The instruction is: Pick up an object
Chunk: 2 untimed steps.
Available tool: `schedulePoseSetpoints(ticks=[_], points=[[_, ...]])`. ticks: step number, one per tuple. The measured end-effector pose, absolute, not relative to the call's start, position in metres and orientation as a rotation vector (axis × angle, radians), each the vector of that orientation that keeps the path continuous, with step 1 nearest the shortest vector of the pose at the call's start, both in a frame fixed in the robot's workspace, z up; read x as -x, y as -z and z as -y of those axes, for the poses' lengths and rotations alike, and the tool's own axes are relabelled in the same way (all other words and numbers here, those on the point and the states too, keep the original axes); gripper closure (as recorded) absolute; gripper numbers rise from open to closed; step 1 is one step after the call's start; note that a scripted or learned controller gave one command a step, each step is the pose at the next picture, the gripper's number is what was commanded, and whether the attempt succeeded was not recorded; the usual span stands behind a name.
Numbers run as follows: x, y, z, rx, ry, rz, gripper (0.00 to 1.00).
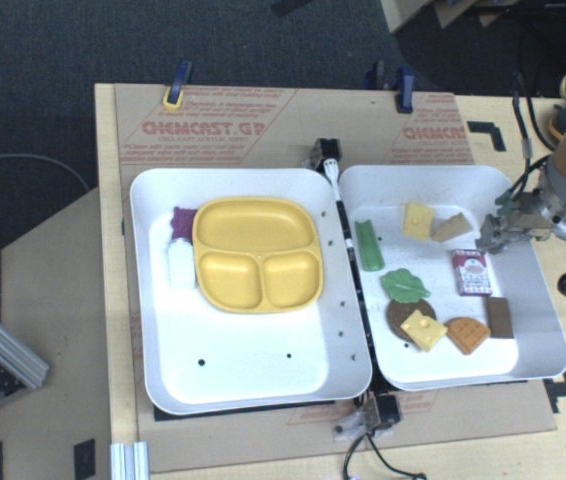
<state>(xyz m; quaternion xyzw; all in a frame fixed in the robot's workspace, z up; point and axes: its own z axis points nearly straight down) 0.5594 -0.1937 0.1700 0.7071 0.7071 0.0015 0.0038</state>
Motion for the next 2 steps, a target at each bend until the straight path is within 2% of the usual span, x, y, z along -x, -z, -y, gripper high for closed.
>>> schedulePoseSetpoints(ticks=[1, 2], points=[[-0.561, -0.224, 0.194, -2.214, -0.005, -2.218, 1.0], [-0.543, -0.219, 0.149, -2.22, 0.001, -2.228, 1.0]])
